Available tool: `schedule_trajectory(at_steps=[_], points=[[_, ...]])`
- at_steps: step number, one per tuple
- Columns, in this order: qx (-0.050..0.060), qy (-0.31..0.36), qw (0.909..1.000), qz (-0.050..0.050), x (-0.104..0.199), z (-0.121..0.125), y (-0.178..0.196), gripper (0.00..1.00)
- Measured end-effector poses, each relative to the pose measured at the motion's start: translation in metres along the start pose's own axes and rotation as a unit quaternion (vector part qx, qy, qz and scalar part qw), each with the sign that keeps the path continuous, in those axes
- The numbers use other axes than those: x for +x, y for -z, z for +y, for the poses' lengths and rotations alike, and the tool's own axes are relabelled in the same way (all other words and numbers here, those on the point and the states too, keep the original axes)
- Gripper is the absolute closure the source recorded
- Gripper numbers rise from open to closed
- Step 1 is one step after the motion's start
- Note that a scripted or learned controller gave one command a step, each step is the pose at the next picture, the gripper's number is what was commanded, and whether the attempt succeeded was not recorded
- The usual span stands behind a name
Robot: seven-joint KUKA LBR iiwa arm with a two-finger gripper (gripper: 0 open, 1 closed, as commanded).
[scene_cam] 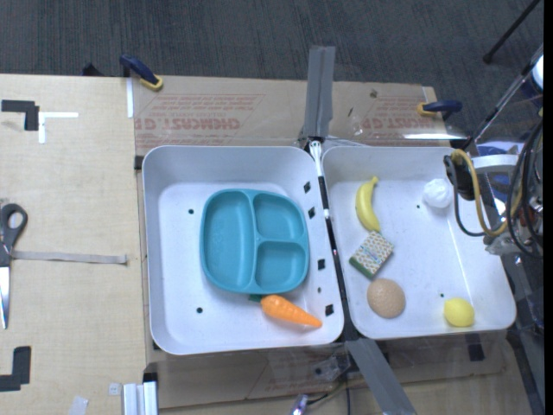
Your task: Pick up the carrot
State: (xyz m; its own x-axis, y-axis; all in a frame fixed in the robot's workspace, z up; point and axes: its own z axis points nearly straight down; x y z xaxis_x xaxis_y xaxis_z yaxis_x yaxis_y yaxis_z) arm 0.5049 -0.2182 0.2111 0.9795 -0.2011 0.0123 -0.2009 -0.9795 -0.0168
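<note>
The orange carrot (290,312) lies on its side near the front of the left bin (168,258), its thick end pointing left and its tip pointing right. It rests just below the front edge of a teal divided plate (255,240), close to it or touching. Nothing is on or around the carrot.
The right bin (484,266) holds a banana (368,204), a small patterned sponge (372,254), a brown egg-shaped ball (386,298), a lemon (459,312) and a white object (436,194). Black cables (467,199) and arm hardware hang at the right edge. Scissors (9,240) lie far left on the bench.
</note>
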Motion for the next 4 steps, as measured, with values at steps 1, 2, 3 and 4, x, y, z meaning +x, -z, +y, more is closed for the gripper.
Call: schedule_trajectory(at_steps=[1, 2, 3, 4], points=[[0.005, -0.001, 1.0, 0.004, 0.002, -0.003, 0.009, 1.0], [-0.004, -0.001, 1.0, -0.003, 0.057, -0.009, -0.016, 1.0], [-0.004, -0.001, 1.0, -0.002, 0.056, -0.014, -0.008, 1.0], [-0.005, 0.0, 1.0, -0.004, 0.022, -0.005, 0.008, 1.0]])
